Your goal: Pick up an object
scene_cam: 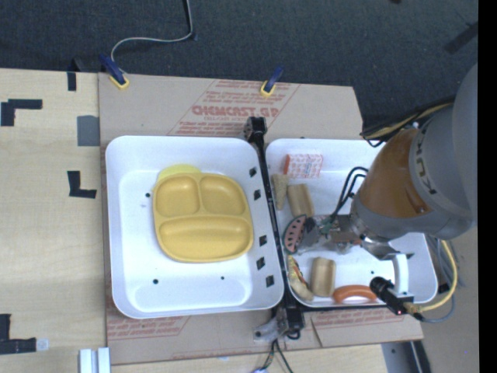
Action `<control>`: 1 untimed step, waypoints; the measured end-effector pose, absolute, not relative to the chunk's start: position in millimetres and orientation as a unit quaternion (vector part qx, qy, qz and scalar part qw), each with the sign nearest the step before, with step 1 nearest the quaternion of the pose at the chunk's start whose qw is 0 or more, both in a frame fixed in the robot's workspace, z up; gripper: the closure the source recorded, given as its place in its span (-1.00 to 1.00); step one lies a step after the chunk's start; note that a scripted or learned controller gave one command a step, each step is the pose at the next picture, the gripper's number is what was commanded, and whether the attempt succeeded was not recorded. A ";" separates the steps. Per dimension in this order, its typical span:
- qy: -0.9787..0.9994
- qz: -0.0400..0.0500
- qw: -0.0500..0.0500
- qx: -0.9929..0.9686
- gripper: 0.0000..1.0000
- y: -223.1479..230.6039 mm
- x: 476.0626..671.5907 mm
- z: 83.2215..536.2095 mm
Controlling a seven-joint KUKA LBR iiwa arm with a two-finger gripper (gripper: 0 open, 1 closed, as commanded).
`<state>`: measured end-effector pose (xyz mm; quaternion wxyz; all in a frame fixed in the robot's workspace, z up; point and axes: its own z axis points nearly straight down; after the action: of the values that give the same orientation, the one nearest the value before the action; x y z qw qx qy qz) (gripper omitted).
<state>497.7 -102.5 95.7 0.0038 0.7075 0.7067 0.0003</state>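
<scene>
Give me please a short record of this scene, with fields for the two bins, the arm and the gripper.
left bin: holds a yellow divided plate
right bin: holds a red-and-white packet, a tan cylinder, a second tan cylinder, an orange ring and some small items by the divider
arm: reaches over the right bin from the right
gripper: low in the right bin, near the dark red item; finger state unclear
holding: nothing seen between the fingers
</scene>
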 end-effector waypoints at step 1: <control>0.707 0.001 0.002 0.707 -1.00 -111.6 576.8 87.9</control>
<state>576.8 -111.6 87.9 0.0019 0.7067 0.7075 0.0006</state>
